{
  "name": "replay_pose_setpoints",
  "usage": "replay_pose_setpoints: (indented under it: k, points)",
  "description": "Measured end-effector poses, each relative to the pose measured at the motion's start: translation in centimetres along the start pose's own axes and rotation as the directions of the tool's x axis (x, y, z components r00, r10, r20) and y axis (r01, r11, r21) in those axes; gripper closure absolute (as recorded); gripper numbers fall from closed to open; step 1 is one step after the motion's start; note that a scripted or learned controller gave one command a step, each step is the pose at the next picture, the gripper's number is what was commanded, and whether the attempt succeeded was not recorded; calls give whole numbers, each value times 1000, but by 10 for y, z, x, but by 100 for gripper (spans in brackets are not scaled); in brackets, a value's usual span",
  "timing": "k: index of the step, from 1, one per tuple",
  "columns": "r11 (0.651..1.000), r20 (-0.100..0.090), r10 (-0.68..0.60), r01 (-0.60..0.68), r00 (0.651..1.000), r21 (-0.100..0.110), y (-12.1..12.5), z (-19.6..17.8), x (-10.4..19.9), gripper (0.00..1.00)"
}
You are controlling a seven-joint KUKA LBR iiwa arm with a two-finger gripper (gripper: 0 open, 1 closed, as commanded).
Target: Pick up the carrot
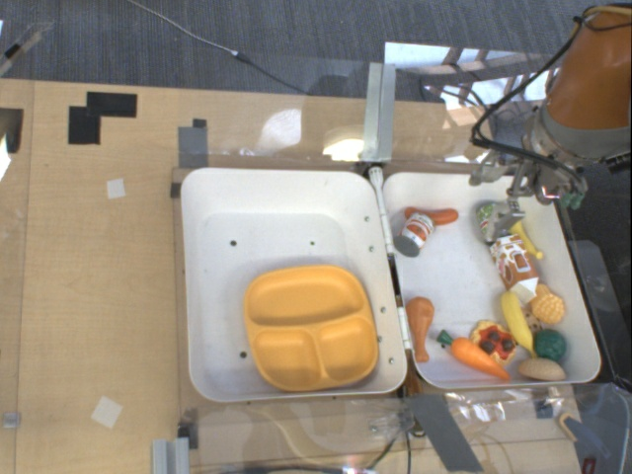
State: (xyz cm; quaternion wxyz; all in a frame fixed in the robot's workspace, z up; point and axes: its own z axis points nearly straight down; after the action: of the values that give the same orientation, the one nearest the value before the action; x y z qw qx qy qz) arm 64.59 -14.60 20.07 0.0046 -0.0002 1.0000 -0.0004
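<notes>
The table (89, 294) fills the left of the frame, pale wood with a few black squares near its upper left corner. Next comes the left bin (212, 225), white and shallow. A yellow divided tray (311, 326) lies in its lower right part, close to the wall that it shares with its neighbour.

The right bin (449, 265) holds a scatter of toy food. Near its upper left lies a small can (416, 232) on its side, with a sausage (439, 216) touching it on the upper right. Lower down, by the left wall, lies a chicken drumstick (421, 326).

The carrot (476, 355) lies in the lower middle of this bin, orange, green end pointing to the upper left, tip to the lower right. It touches a pizza slice (495, 340) that lies just above it. To the right of these lie a banana (516, 320), a green broccoli piece (551, 345) and a tan potato (540, 368) in the lower right corner. A red and white carton (514, 262) lies above the banana.

My fingers (515, 197) hang in the upper right of the frame, over the top right part of this bin, well apart from the carrot. I cannot tell whether they are open or closed. Nothing shows between them. My orange band (592, 67) sits above them at the frame's right edge.
</notes>
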Motion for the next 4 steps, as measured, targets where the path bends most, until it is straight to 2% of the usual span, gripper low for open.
replay_pose_setpoints:
  k: [1, 2, 3, 4]
  points:
    - [970, 4, -244, 244, 970, 1, 25, 110, 108, 0]
    - [963, 9, -268, 268, 963, 3, 5, 109, 144, 0]
    - [992, 3, 123, -123, 992, 1, -31, 109, 122, 0]
    - [982, 7, 188, -188, 982, -1, 27, 110, 120, 0]
